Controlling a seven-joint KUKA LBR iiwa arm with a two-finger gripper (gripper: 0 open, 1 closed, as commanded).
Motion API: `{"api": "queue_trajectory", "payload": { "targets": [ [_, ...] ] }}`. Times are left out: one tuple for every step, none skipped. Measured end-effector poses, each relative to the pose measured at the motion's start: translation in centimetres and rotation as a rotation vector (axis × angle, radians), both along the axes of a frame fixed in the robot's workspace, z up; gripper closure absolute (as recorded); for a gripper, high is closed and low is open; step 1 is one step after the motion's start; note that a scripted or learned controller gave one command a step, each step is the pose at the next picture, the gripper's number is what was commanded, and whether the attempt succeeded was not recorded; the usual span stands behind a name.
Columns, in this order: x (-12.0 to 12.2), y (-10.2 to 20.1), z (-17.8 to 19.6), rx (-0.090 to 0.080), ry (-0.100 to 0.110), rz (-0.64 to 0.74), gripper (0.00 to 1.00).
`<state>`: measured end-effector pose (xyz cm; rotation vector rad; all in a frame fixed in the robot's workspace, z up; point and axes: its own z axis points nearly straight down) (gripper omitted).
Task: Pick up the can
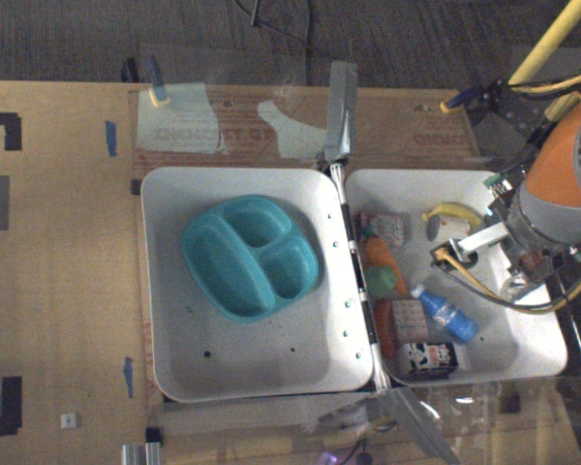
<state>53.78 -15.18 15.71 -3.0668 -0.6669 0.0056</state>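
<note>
Metal can (388, 229), top-left of right bin (528, 342): prob. stiff, light, slick; you'd grab across its sides. Gripper (515, 275) open/shut: can't tell.

Grey arm (550, 213) reaching in from the right edge of the view, orange band (567, 161) above the wrist, wrist angled downward, gripper (523, 271) hanging low beneath it, partly hidden.

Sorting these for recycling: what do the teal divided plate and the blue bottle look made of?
Teal divided plate: likely moulded plastic with a satin finish, going by the even colour, rounded compartment walls and soft highlights. Blue bottle: probably glossy plastic, given its pale cap and bright glints, though it is too small to be sure.
</note>
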Motion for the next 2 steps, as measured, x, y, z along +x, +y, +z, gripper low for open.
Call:
{"api": "queue_trajectory", "payload": {
  "targets": [
    [1.5, 3.9, -7.0, -0.003, -0.008, -0.085, 0.00],
    [6.2, 5.5, -7.0, -0.005, -0.007, -0.019, 0.00]
  ]
}}
